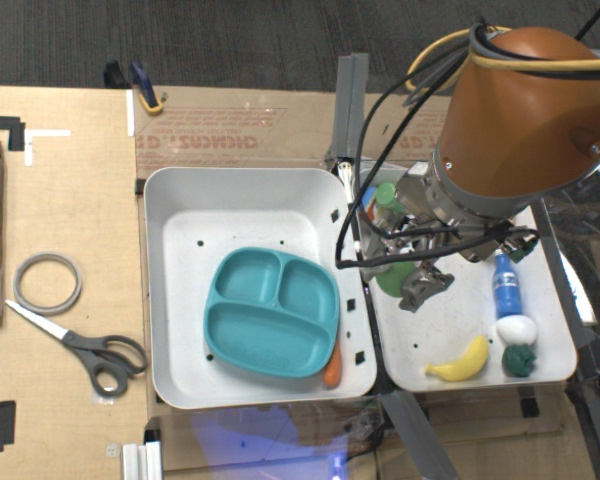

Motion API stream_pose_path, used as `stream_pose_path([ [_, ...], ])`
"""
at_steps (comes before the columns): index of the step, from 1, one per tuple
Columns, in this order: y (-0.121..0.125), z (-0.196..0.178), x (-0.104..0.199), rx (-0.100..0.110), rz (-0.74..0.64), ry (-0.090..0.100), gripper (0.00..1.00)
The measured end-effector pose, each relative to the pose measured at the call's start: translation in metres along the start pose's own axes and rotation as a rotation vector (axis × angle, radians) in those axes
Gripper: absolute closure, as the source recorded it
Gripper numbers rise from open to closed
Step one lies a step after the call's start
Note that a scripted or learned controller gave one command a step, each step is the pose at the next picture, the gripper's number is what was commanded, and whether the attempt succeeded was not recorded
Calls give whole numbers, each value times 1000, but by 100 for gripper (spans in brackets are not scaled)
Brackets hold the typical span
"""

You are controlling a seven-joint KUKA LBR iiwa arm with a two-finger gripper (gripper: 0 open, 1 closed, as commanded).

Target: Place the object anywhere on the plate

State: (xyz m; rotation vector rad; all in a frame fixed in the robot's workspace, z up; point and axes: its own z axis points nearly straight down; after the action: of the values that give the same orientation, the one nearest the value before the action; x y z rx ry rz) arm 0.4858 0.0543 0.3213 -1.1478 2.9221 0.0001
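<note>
A teal divided plate lies in the left bin. An orange carrot-like piece rests against the plate's lower right rim. My gripper hangs low over the left part of the right bin, under the arm's big orange band. A green object lies right beside the gripper on its left, partly hidden by cables and the wrist. I cannot see whether the gripper touches it.
The right bin also holds a yellow banana, a white egg, a dark green piece and a blue bottle. Scissors and a tape roll lie on the bench at the left.
</note>
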Motion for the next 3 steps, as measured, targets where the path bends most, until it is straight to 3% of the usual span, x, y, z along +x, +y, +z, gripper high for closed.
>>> stream_pose_path([
  [1,-1,-9,-2,1,3,-3,100],
  [2,9,10,-7,0,-18,-1,100],
  [3,-27,62,4,-1,28,0,100],
])
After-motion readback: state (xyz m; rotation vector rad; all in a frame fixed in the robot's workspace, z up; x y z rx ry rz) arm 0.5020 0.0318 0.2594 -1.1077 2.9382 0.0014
